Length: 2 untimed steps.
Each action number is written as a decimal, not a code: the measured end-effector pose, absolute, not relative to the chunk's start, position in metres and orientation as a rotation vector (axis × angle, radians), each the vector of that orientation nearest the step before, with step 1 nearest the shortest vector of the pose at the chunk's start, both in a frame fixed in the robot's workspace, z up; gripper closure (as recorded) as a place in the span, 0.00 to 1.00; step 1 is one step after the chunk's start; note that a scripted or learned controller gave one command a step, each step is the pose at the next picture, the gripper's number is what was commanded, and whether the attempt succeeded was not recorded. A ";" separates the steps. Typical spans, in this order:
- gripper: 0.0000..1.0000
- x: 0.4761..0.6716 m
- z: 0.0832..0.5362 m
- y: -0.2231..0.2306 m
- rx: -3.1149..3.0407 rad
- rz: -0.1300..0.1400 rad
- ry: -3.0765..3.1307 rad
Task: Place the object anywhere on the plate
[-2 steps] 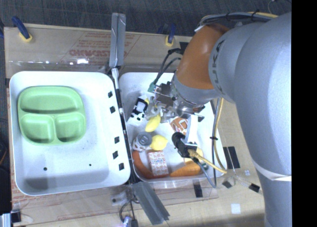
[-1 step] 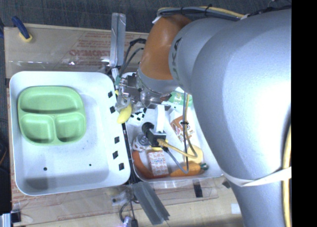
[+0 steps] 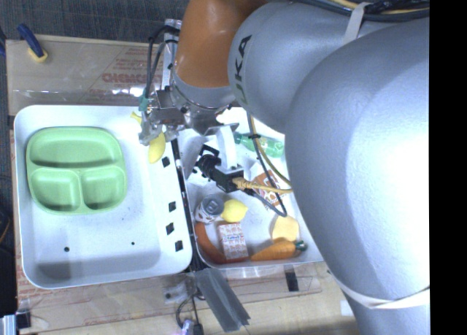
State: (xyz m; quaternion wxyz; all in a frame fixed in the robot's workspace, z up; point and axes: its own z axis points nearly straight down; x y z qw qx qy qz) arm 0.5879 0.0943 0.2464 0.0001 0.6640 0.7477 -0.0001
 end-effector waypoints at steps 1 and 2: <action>1.00 0.592 0.231 0.153 2.056 -0.001 2.375; 1.00 0.592 0.206 0.177 2.123 -0.007 2.319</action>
